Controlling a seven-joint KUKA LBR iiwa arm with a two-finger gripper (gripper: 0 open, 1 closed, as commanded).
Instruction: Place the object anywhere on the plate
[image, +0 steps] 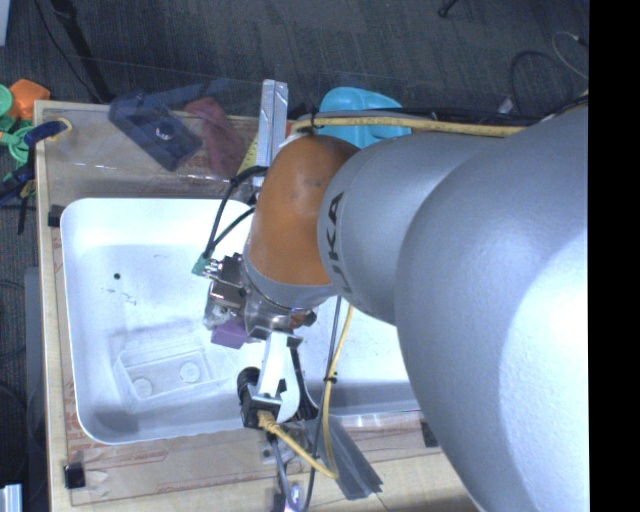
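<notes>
Camera view: clear plate (165, 370) lying low in left bin (90, 250). Gripper (242, 312) just right of plate, above its far right corner. Purple object (228, 335) tucked at gripper's underside, just right of plate, not on it. Open or closed: cannot tell, so grasp unconfirmed. Probably carry step, placing not yet done. Next: shift left until over plate, lower, let go. If object not really held, regrasp first.
</notes>
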